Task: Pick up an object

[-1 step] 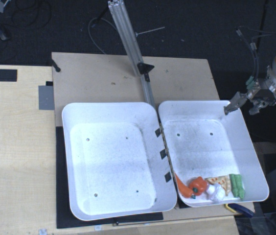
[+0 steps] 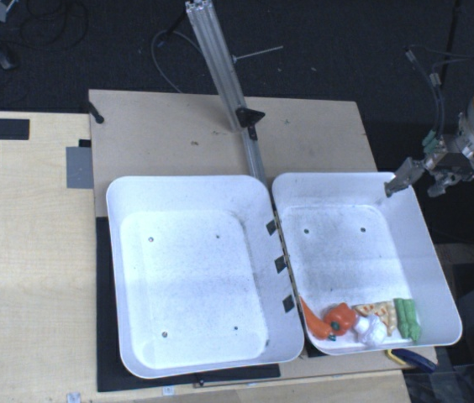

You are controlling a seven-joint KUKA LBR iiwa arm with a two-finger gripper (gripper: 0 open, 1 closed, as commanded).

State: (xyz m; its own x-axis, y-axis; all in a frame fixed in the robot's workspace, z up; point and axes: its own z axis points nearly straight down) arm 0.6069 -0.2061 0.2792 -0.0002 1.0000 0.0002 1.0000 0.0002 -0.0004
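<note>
- The hand hung at the right side of the camera view, just over the far right corner of the right bin, with the arm reaching in from the right edge.
- Its two dark fingers were splayed apart, one pointing down-left toward the bin's rim and the other off to the right; nothing sat between them, so the hand held no object.
- The right bin stood on the right half of the surface, its left wall touching the left bin along a seam marked by three small black clips.
- All the objects were gathered in a row along the near edge of the right bin, well apart from the hand.
- An orange, carrot-like object lay tilted at the near left corner of that bin, against the seam.
- Just beside it sat a red-orange rounded object with a small dark bit at its lower left.
- Next came a white crumpled item, with a tan patterned piece touching it on the far side.
- A green oblong object lay nearest the bin's near right corner, running from far to near.
- The left bin's white floor showed a few small dark dots and faint speckling.
- A metal rail ran at a slant from the far edge of the surface down to where the two bins met.
</note>
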